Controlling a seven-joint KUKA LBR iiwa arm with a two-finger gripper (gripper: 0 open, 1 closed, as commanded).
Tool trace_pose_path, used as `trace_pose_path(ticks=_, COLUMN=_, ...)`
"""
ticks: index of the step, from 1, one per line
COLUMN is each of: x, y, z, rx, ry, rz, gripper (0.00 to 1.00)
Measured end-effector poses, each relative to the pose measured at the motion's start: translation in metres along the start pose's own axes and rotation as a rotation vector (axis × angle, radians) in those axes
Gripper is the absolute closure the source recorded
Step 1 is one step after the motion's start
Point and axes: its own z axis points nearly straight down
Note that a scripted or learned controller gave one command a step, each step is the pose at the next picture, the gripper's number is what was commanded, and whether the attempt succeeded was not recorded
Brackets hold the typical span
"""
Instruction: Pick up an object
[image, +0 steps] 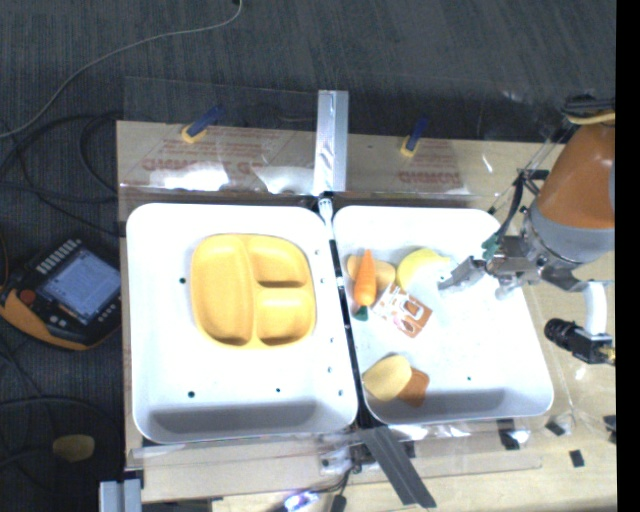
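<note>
Left of centre you see the yellow divided tray (252, 288) in the left bin (160, 400), then in the right bin (500, 385) the carrot (366, 276), yellow fruit (421, 268) and bread roll (390, 377), with the claw (462, 274) spread beside the fruit, pinching nothing.

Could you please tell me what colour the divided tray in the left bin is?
Yellow: the divided tray shows best in the camera view.

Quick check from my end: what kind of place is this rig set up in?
Likely a robotics lab bench, not a kitchen: two white bins hold toy food such as a carrot and a yellow tray, a teach pendant lies on carpet, and loose cables trail nearby.
</note>
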Motion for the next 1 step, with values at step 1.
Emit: trace_pose_path(ticks=1, x=0.0679, y=0.0367, z=0.0871, rx=-0.003, ry=-0.001, rz=-0.099, gripper=0.00)
